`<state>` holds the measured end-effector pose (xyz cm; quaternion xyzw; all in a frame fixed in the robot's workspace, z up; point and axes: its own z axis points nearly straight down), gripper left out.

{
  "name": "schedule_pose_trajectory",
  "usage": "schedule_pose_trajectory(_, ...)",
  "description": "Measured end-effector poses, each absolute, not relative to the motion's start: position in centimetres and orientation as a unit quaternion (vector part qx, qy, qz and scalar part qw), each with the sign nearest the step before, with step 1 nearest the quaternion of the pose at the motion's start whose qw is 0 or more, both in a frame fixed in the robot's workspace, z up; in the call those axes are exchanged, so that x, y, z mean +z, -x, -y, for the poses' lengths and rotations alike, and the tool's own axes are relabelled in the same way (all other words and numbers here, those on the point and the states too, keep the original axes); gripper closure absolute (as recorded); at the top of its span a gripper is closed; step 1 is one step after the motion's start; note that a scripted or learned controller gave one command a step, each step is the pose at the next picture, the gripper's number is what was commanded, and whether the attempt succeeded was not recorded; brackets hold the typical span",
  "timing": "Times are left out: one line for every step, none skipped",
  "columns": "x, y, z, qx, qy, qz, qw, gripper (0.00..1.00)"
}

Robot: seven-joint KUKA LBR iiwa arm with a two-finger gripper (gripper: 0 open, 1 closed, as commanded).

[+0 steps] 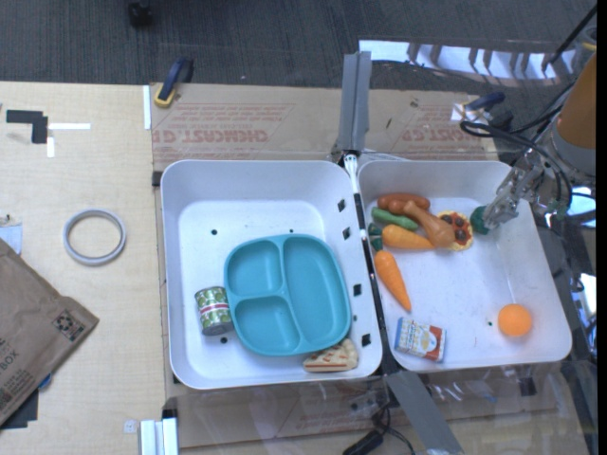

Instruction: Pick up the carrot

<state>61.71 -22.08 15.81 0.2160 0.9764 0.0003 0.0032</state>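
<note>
The gripper [486,218] hangs over the right bin [531,349] near its far right corner, beside a small pizza slice [459,229]; whether anything sits between its tips cannot be told. The carrot [392,278] lies well apart from it by the bin's left wall, point toward the near edge. Beyond it huddle a chicken drumstick [432,225], a hot dog [402,201] and a green vegetable [393,221]. An orange [515,320] and a small carton [420,338] sit toward the near edge. The left bin [190,254] holds a teal divided plate [287,292], a can [213,310] and a waffle [331,356].
</note>
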Motion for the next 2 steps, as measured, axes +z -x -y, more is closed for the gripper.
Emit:
schedule_pose_trajectory(13.7, -61.5, 16.9, 0.0007, 0.126, -0.992, 0.002, 0.00)
schedule_pose_trajectory(9.2, -58.8, 11.5, 0.0010, 0.166, -0.986, 0.001, 0.00)
